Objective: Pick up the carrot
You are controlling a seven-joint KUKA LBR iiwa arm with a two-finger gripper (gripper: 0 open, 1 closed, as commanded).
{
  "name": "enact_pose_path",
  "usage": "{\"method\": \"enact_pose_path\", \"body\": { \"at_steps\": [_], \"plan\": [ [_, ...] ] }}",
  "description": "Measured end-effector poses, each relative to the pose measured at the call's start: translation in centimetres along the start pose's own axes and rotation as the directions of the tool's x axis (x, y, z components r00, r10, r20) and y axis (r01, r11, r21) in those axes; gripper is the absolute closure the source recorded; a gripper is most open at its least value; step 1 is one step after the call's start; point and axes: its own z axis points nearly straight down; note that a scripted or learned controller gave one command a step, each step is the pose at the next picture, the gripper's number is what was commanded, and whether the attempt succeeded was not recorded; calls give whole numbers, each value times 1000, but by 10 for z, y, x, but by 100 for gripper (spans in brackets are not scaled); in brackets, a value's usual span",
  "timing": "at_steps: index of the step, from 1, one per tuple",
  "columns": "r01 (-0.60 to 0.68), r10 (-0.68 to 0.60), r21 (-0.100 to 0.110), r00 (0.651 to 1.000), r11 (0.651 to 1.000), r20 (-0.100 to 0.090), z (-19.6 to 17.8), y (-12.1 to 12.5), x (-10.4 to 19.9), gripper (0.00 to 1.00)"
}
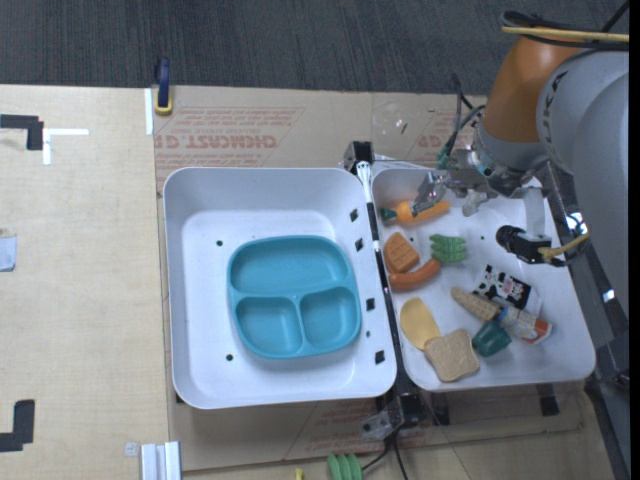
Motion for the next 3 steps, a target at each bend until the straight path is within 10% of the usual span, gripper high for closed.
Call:
{"method": "enact_pose_path", "body": {
  "at_steps": [1,2,3],
  "plan": [
    [-285,284,-25,959,958,-13,23,12,-12,0],
    [-221,221,2,975,975,1,37,-12,1,0],
    [-223,223,10,975,975,3,30,-14,-1,100]
  ]
}}
